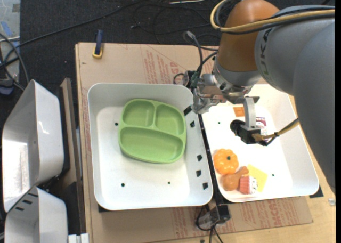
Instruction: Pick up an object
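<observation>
Item 1, pumpkin [225, 161]: orange, ribbed and rounded, smooth-skinned, with a dark stem on top. It lies in my right bin [298, 151], in the near half, close to the left wall.

Item 2, peach-coloured rounded piece [230, 181], just beside the pumpkin on its near side.

Item 3, pink-red block [246, 185] with a white face, touching the peach piece.

Item 4, flat yellow wedge [258, 175], against the block.

Item 5, small orange piece [238, 111], at the bin's far end.

Item 6, green plate [153, 130]: matt plastic, rounded corners, three compartments, in the left bin [106, 183].

Item 7, cardboard sheet [160, 58] under both bins, with red print too faint to read.

My gripper [198, 100] hangs over the wall between the bins, nothing seen in it; spread or pressed together, I cannot tell.
</observation>
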Tool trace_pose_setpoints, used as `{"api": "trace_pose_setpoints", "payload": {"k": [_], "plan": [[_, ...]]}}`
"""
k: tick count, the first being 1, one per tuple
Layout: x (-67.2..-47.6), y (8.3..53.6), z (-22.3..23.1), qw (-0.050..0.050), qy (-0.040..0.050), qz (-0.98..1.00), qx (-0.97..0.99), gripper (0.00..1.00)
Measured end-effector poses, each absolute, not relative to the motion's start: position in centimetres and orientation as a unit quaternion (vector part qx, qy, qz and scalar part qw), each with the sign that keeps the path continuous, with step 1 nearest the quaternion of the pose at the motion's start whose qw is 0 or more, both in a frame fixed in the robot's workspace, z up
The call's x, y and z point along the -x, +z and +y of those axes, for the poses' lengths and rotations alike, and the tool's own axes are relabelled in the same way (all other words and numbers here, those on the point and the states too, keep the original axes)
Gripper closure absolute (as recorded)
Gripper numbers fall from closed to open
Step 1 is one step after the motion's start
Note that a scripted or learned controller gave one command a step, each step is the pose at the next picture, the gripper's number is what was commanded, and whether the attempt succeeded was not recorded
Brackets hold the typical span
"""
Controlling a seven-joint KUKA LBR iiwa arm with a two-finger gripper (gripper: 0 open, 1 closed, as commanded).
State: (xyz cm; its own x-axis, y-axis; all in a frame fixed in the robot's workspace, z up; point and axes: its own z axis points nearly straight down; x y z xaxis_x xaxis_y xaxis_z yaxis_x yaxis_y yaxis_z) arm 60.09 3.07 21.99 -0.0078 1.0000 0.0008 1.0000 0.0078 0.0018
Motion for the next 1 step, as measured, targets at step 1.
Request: {"api": "trace_pose_setpoints", "payload": {"k": [1], "plan": [[-60.81,23.07,8.72,0.0,0.0015,0.71,-0.704,1.0]]}}
